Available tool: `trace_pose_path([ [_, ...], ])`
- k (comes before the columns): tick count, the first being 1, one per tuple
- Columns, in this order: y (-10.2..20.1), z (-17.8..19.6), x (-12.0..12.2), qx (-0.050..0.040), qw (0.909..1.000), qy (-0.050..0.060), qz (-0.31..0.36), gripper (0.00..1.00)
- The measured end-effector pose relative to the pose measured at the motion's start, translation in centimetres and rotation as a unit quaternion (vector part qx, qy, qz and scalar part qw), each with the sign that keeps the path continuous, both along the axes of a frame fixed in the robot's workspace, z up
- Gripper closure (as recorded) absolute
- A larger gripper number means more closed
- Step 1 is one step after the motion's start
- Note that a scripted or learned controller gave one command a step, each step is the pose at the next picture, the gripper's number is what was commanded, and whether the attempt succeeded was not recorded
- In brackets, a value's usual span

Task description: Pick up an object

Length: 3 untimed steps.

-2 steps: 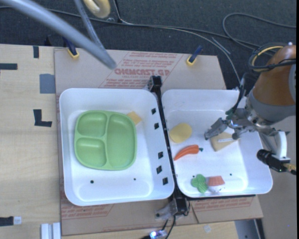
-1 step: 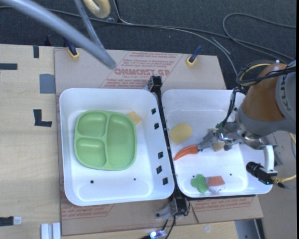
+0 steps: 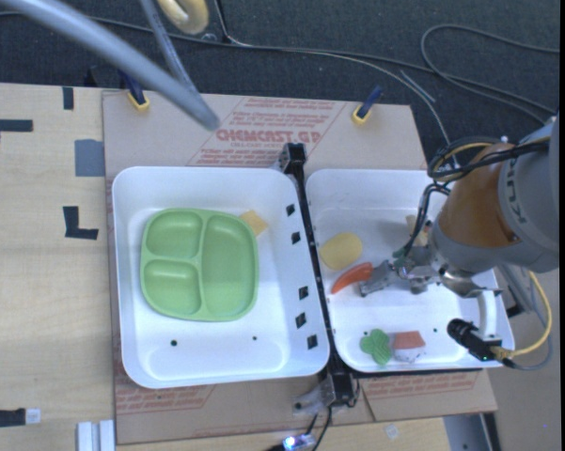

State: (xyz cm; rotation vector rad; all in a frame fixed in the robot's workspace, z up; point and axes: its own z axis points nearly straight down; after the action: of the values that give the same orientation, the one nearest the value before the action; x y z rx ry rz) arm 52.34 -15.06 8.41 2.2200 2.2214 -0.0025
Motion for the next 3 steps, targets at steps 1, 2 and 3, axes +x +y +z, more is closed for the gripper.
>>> trace_pose_path([
  [1, 0.0, 1.3, 0.1, -0.0006, 1.0000, -0.001, 0.000, 1.00],
  [2, -0.3, 5.5, 0.4, 0.0007, 1.0000, -0.001, 0.000, 1.00],
  [3, -0.5, 9.9, 0.0, 0.0004, 1.0000, -0.002, 0.000, 1.00],
])
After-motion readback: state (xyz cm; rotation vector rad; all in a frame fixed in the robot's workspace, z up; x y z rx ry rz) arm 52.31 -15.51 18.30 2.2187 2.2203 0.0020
